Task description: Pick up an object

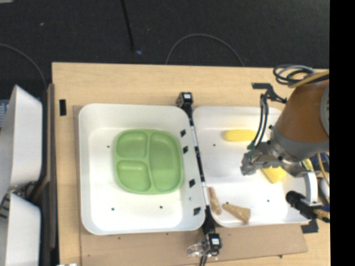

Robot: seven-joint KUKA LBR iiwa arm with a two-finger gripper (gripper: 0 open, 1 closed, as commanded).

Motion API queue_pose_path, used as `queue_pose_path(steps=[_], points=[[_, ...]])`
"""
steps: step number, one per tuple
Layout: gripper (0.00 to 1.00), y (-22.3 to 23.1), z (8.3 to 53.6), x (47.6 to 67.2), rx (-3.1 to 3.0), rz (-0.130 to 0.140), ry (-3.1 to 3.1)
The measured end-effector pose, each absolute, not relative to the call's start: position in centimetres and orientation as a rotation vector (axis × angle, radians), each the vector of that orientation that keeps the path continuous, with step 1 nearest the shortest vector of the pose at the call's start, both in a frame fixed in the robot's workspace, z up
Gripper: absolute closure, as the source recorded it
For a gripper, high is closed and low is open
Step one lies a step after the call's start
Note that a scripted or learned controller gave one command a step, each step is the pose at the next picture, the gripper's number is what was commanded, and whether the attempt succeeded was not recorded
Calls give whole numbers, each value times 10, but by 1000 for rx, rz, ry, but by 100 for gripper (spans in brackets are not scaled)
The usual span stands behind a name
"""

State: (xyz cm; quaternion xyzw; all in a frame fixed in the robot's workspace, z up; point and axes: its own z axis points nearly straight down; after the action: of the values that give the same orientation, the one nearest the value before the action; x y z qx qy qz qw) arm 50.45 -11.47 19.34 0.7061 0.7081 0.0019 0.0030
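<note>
The right bin point(222, 198) holds a yellow banana-like piece point(239, 135) near its back, a yellow block point(274, 174) on the right, a tan wedge point(237, 211) at the front and a small brown stick point(213, 201) by the front left wall. My gripper point(250, 165) hangs over the middle of this bin, just left of the yellow block and below the banana-like piece. Whether anything sits between its fingers is not clear from this angle. The grey arm with its orange band point(302, 115) covers the bin's right side.
The left bin point(94, 209) carries a green divided plate point(148, 160). A row of black clips point(194, 165) runs along the shared wall between the bins. Cables point(288, 73) loop behind the arm. A white box point(22, 137) stands off the bench's left edge.
</note>
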Motion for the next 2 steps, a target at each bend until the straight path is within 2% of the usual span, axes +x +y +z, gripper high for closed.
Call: queue_pose_path(steps=[1, 2], points=[[100, -113, 238, 510, 2213, 6, 2221], [100, -116, 302, 509, 2212, 8, 2220]])
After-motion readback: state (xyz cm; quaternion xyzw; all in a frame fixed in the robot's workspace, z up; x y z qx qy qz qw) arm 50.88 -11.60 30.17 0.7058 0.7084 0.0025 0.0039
